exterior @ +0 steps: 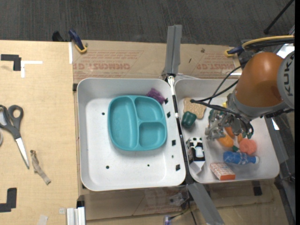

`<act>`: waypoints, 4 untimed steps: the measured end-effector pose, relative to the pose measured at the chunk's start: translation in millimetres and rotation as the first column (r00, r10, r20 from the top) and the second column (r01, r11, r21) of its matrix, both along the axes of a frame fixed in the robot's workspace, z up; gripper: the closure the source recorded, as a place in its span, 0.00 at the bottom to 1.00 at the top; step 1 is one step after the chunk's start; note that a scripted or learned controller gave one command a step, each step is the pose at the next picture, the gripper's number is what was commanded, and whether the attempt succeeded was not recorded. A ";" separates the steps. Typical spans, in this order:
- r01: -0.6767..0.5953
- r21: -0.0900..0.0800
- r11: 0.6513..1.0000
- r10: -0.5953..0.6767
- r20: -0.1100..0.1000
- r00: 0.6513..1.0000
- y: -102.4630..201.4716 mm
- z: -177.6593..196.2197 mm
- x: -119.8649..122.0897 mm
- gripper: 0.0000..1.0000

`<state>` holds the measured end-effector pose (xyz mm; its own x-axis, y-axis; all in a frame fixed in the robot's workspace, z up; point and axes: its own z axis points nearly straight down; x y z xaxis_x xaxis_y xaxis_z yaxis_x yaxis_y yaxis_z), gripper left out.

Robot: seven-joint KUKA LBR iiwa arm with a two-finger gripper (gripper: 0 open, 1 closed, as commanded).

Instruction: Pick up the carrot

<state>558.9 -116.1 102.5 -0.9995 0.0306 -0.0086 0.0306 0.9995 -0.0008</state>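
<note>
The carrot (228, 141), a small orange piece, lies in the right bin (267, 175), directly under and just right of the end effector (216, 131), which hangs low over it; whether they touch is unclear. Whether the end effector is clenched or released I cannot tell. Beside the carrot, farther from the end effector, sits a pinkish-orange ball (248, 146), and a blue toy (240, 159) lies just past the carrot toward the bin's near edge.

Teal tray (137, 123), orange carrot (228, 140), blk/white cow toy (197, 149).
</note>
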 end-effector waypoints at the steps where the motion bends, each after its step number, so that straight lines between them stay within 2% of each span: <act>1: -0.057 0.002 0.998 0.057 -0.007 0.998 77.6 89.7 0.7 1.00; 2: -0.356 0.000 0.934 0.356 -0.005 0.934 23.5 -9.0 40.6 1.00; 3: -0.557 0.001 0.830 0.557 -0.006 0.830 -15.5 8.1 -56.9 1.00; 4: -0.560 0.004 0.829 0.560 -0.005 0.829 -13.4 7.8 -56.9 0.00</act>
